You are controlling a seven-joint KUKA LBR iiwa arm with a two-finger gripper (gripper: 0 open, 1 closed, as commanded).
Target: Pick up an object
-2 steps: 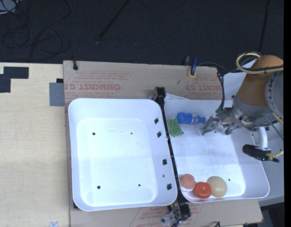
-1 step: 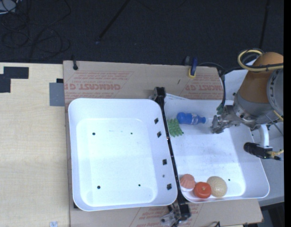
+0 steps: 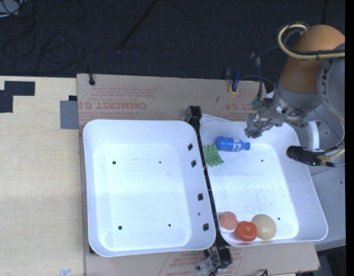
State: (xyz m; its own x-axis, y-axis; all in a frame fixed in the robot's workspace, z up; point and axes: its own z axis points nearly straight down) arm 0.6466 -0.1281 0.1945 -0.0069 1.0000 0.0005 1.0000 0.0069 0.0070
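Hanging over the far right corner of the right bin (image 3: pixel 315 211), the gripper (image 3: pixel 255 128) sits just right of a blue bottle (image 3: pixel 232 145); whether its claw is wide or narrow I cannot tell. A green leafy piece (image 3: pixel 212 154) lies left of the bottle. A pink piece (image 3: pixel 227 219), red tomato (image 3: pixel 246 230) and tan ball (image 3: pixel 264 226) cluster at the near edge. The cardboard (image 3: pixel 130 94) under the left bin (image 3: pixel 96 154) carries red, reversed lettering, too faint to read surely.
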